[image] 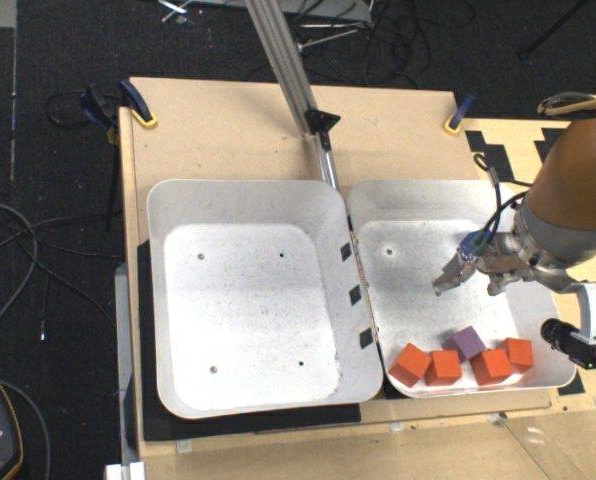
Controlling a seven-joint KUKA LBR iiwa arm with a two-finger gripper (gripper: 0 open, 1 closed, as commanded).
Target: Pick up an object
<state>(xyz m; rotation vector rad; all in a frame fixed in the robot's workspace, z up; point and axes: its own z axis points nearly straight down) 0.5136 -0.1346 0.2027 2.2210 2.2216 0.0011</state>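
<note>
While the gripper [473,280] hangs spread and empty, the purple block [468,342] lies below it, apart.

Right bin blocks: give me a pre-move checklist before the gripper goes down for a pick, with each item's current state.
1. Targets present: four orange blocks and one purple block lie in the right bin: ok.
2. Gripper above a block: it sits over bare bin floor, short of the cluster: not ok.
3. Nothing held between the fingers: cannot tell.
4. Room around a target: blocks are packed in a row against the bin's near wall, the purple block touching its neighbours: not ok.
5. Purple block free on top: ok.
6. Finger opening wide enough: cannot tell.
</note>
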